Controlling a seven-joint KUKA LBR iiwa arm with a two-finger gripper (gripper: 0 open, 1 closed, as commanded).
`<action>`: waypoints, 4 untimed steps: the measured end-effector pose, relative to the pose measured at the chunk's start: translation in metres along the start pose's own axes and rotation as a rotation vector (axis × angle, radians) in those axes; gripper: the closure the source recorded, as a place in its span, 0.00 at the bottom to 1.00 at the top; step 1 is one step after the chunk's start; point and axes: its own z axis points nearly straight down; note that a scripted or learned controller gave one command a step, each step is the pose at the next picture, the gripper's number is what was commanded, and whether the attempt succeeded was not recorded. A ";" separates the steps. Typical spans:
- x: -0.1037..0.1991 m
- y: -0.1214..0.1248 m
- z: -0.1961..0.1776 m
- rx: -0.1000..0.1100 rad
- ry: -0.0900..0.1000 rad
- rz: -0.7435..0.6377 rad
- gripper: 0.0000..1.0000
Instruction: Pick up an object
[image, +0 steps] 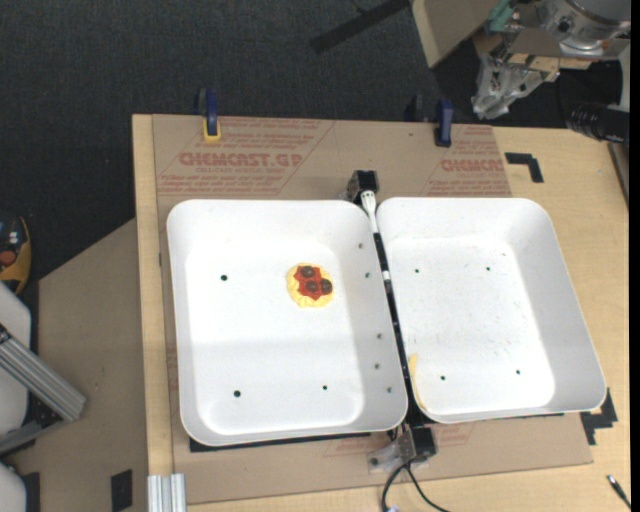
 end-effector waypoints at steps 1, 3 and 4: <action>0.072 -0.006 0.089 0.034 0.005 -0.002 1.00; 0.109 -0.004 0.071 0.015 0.003 0.004 1.00; 0.166 -0.008 0.150 0.033 0.003 0.000 1.00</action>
